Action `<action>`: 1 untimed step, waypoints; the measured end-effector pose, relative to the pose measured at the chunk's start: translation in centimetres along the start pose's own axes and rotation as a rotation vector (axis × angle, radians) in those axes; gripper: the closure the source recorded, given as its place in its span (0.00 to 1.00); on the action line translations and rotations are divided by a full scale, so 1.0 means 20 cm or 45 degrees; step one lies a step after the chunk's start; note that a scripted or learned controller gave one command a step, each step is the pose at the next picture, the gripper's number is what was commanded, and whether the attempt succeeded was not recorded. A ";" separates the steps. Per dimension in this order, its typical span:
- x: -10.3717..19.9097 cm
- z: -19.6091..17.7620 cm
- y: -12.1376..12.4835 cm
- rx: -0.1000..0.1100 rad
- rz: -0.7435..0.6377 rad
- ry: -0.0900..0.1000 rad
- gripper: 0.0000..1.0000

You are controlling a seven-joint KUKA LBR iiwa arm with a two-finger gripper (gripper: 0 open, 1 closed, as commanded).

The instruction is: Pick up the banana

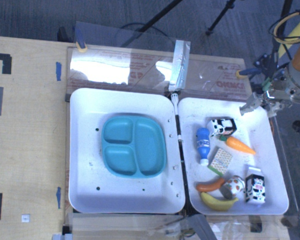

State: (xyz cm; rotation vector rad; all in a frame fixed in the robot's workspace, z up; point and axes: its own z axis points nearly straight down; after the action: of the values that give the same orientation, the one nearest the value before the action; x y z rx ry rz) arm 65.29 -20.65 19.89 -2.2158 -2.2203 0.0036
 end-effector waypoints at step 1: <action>0.00 -0.05 0.00 0.002 -0.004 -0.001 1.00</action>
State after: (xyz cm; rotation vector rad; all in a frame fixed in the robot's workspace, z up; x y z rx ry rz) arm 65.35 -20.56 20.79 -2.2122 -2.2237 0.0062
